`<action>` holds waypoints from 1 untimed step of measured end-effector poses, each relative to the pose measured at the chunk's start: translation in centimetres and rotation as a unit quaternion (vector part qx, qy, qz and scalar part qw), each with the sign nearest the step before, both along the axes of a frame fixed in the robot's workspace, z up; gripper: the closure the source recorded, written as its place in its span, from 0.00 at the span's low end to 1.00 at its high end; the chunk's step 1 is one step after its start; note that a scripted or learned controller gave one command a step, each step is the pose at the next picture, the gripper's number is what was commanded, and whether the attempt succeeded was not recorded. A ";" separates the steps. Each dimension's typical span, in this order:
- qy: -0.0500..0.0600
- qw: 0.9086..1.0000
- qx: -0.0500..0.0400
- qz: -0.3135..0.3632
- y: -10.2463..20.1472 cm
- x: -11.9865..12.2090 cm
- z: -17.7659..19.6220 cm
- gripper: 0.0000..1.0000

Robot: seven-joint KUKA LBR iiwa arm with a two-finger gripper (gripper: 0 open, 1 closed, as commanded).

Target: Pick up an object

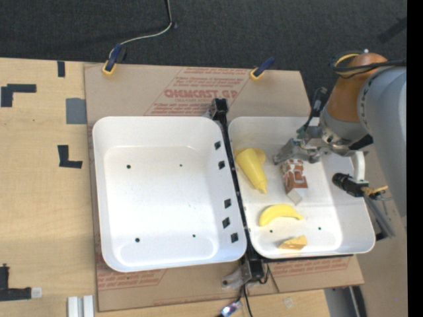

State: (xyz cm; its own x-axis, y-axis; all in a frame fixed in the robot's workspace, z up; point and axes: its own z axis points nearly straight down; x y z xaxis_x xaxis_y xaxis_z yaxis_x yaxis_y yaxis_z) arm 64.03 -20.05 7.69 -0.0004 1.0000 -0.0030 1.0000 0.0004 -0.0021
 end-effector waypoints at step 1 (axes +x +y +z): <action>-0.002 1.000 0.001 0.001 0.0 1.8 0.9 0.00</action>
